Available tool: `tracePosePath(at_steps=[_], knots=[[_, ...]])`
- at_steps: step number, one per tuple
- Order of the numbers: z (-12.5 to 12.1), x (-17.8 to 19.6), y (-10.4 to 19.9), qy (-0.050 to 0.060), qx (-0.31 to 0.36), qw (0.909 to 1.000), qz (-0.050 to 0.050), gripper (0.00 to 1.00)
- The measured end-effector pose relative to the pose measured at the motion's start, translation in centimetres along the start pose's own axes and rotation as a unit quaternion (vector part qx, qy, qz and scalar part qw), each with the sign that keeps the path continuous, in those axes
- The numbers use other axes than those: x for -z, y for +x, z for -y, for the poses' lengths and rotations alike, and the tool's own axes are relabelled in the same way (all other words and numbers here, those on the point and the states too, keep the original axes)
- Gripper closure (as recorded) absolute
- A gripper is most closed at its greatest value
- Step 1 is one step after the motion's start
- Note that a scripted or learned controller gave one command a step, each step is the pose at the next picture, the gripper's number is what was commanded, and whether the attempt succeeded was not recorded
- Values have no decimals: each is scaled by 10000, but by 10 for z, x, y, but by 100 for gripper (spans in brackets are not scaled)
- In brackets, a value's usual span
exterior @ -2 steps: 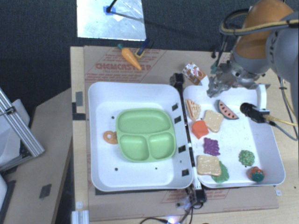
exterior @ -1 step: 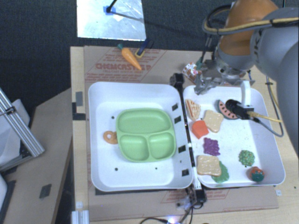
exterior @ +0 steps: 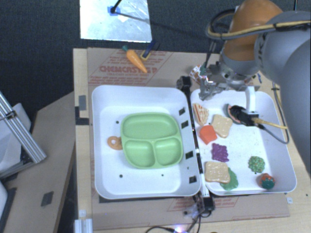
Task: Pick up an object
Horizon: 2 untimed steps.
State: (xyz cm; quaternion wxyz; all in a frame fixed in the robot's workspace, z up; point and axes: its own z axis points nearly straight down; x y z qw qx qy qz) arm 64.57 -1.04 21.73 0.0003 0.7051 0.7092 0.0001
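My gripper (exterior: 206,90) hangs over the back left corner of the right bin (exterior: 284,152), just above a pizza slice (exterior: 200,113). Nothing shows between its tips. In front of it lie a pale toast slice (exterior: 222,125), an orange-red block (exterior: 208,134) and a purple grape bunch (exterior: 220,152). Nearer the front are a sandwich on a green leaf (exterior: 218,172), a broccoli floret (exterior: 256,164) and a small red and teal piece (exterior: 266,181).
The left bin (exterior: 104,110) holds a green divided plate (exterior: 150,140) and a small orange ring (exterior: 114,142) beside it. A toy carrot (exterior: 136,60) lies on the cardboard behind the bins. A black divider (exterior: 192,135) runs between the bins.
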Motion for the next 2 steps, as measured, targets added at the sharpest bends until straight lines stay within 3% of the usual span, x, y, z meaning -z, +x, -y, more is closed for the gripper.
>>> tracePosePath(at_steps=[1,2], knots=[[-2,-1,-10,-10,-27,10000,4,100],[12,6,-6,-7,-29,10000,2,100]])
